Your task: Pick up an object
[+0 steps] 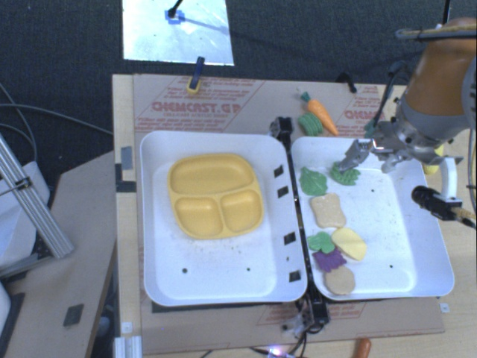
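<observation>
My gripper (356, 157) hangs over the far part of the right bin (417, 274), reaching in from the right. Just below its tip lies a green leafy toy (345, 176); I cannot tell whether they touch. A second green leaf (313, 181) lies to its left. Nearer the front are a beige bread slice (328, 211), a yellow piece (349, 243), a small green piece (321, 240), a purple piece (329, 259) and a tan round piece (340, 280).
The left bin (156, 274) holds a yellow divided plate (216, 195). A toy carrot (320, 112) with a green piece beside it lies on the cardboard behind the bins. A blue and yellow tool (196, 77) lies farther back.
</observation>
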Available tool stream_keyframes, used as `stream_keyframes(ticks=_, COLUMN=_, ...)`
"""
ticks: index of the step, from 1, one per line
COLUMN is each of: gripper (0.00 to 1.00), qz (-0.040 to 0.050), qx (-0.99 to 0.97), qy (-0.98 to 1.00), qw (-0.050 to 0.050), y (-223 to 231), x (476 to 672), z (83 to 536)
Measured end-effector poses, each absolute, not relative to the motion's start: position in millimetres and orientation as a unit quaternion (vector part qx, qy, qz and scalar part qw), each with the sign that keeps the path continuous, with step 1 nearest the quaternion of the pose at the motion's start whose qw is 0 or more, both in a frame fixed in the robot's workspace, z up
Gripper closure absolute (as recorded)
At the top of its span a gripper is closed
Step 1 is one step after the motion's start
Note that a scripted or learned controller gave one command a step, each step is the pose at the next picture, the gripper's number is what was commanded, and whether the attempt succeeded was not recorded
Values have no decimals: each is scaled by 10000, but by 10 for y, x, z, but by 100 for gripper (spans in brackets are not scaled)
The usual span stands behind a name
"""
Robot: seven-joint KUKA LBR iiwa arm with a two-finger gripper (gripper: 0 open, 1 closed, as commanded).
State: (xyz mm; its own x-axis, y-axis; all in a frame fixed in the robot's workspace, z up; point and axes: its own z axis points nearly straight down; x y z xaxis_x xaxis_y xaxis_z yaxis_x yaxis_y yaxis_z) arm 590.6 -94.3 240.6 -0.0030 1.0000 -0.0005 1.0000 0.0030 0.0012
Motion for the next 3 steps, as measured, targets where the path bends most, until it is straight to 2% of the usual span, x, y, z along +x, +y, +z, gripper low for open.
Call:
stream_keyframes(ticks=1, gripper=0, qz=15, qx=7049, qy=7093, qw=36, y=-1222, x=6719, z=1197)
stream_keyframes(ticks=2, gripper=0, qz=-12, qx=7071, qy=7071, qw=-24, y=-1141, x=6089, z=821)
stream_keyframes(ticks=3, gripper=0, qz=-14, qx=7073, qy=7069, qw=-31, y=-983, x=5233, z=839)
